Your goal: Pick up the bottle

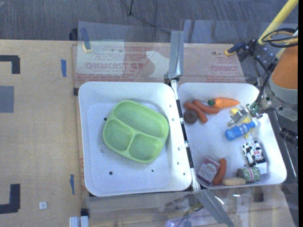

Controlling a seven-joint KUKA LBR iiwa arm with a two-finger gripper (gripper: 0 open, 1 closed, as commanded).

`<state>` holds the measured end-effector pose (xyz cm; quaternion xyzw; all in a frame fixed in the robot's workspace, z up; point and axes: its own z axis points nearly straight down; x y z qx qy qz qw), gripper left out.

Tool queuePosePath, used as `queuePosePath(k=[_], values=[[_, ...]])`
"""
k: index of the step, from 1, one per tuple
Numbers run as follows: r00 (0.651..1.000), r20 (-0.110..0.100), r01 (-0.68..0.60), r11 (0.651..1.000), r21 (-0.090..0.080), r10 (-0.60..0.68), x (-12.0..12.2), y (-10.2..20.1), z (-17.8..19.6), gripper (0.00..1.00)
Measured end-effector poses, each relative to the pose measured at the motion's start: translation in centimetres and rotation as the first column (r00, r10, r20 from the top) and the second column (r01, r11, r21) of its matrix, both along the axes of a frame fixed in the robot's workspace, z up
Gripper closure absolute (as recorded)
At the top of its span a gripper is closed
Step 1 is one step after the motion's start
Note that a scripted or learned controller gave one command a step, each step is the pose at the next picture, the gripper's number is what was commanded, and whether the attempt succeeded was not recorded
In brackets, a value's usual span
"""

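Observation:
The bottle is blue with a pale label and lies on its side in the right bin, toward that bin's right side. My gripper hangs just above and behind the bottle's upper end, reaching in from the right below the orange band. Its metal tip overlaps a small yellow piece next to the bottle. The view does not show the bottle between the gripper's tips.
The right bin also holds a carrot, two sausages, a brown ball, a cow-patterned box, a green can and a red packet. A green divided plate lies in the left bin.

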<state>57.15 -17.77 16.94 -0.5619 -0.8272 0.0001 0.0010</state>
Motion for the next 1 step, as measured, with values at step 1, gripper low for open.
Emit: queuePosePath(k=[1], values=[[1.0,0.002,0.019,1.0,-0.002,-0.019,-1.32,-0.85,14.56,0.0]])
